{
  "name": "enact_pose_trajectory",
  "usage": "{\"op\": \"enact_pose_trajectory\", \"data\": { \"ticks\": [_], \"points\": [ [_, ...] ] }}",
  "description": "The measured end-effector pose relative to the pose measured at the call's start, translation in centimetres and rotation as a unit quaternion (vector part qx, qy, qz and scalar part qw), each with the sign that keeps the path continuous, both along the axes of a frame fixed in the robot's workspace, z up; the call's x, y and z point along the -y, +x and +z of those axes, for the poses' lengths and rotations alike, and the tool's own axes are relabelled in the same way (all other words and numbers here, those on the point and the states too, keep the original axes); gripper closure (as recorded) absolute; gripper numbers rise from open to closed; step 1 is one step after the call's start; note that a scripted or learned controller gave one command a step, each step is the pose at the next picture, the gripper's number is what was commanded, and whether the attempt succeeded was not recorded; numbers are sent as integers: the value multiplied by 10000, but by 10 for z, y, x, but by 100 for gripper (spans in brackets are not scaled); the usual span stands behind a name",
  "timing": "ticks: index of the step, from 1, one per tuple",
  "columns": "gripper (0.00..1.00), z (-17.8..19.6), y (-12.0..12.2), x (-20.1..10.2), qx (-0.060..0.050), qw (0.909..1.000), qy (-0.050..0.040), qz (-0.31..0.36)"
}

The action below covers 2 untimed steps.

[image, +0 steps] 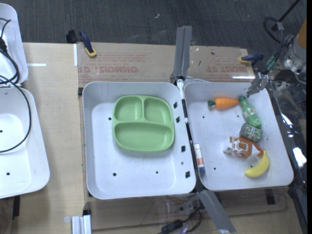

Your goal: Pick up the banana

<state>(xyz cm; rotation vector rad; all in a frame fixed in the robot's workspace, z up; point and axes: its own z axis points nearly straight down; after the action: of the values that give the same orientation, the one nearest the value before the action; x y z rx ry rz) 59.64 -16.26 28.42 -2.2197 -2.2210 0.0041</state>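
Observation:
The yellow banana (258, 166) lies in the right bin (219, 174), near its front right corner, curved and touching the orange and white carton (242, 147) on its left. My gripper (256, 85) hangs over the bin's back right corner, just right of the carrot (224, 103) and above the top of the green bottle (249, 112). It is well behind the banana and holds nothing that I can see.
A crumpled green packet (251, 131) sits between the bottle and the carton. The left bin (97, 169) holds a green divided plate (144, 123). A marker (199, 158) lies along the right bin's left wall. Blue clamps sit at the bench's back edge.

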Motion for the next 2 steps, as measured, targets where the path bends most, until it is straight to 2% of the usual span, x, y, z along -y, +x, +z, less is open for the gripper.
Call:
{"op": "enact_pose_trajectory", "data": {
  "ticks": [1, 2],
  "points": [
    [0, -100, -73, 25, -2, 9987, 3, -516],
    [0, -145, -119, 55, -2, 10000, 9, -81]
  ]
}}
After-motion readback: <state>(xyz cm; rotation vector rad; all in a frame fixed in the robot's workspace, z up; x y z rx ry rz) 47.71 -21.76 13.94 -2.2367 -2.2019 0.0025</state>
